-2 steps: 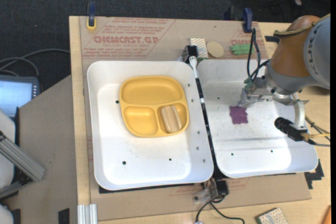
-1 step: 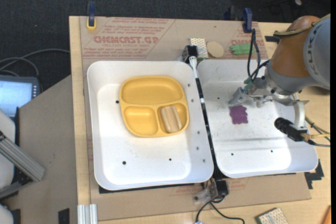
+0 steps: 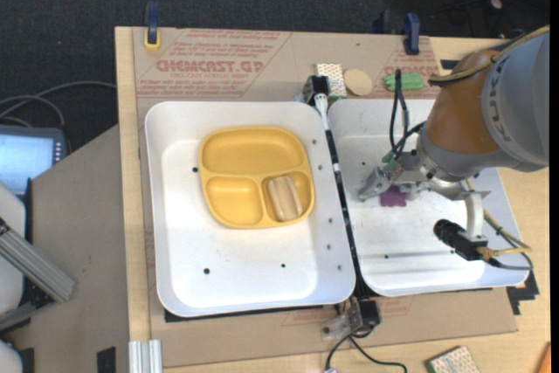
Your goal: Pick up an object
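Item: small purple block (image 3: 394,197), R white plastic bin (image 3: 419,268), approx. centre, touching tool (image 3: 377,182) at its 10 o'clock. Tool grip state: cannot tell. L white bin (image 3: 175,266): yellow 3-compartment plastic plate (image 3: 249,155), tan bread-like roll (image 3: 281,196) in 5 o'clock compartment.

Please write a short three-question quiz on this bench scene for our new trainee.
1. True or false: the yellow divided plate lies in the left bin.
2. What sits in the plate's lower right compartment? A) a purple block B) a tan, bread-like item C) a green clip
3. Which bin holds the small purple object near the gripper?

Key:
1. True.
2. B, the tan item.
3. The right bin, where the arm reaches in.
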You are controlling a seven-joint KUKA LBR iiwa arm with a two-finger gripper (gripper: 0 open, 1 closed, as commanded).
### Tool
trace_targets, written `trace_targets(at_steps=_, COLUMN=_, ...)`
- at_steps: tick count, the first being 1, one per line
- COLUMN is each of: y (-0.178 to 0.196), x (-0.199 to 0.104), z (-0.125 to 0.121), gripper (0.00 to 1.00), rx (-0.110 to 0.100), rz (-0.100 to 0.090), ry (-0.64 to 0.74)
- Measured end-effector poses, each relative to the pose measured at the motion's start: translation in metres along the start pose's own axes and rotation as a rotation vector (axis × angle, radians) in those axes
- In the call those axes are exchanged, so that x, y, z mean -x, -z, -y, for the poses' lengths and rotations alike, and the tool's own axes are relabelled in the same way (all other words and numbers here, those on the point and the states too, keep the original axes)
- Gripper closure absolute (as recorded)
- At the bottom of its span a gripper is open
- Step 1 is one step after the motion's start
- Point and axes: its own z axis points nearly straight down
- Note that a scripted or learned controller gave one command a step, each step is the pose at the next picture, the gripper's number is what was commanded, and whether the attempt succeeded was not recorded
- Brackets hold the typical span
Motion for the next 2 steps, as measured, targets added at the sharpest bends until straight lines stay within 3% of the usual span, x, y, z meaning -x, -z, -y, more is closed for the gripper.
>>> trace_targets(at_steps=1, y=0.011, x=0.003, z=-0.002, gripper=1.00, rx=0.007, rz=0.003, ry=-0.003)
trace_targets(at_steps=2, y=0.108, x=-0.075, z=-0.056, gripper=1.00, rx=0.022, rz=0.003, ry=0.008)
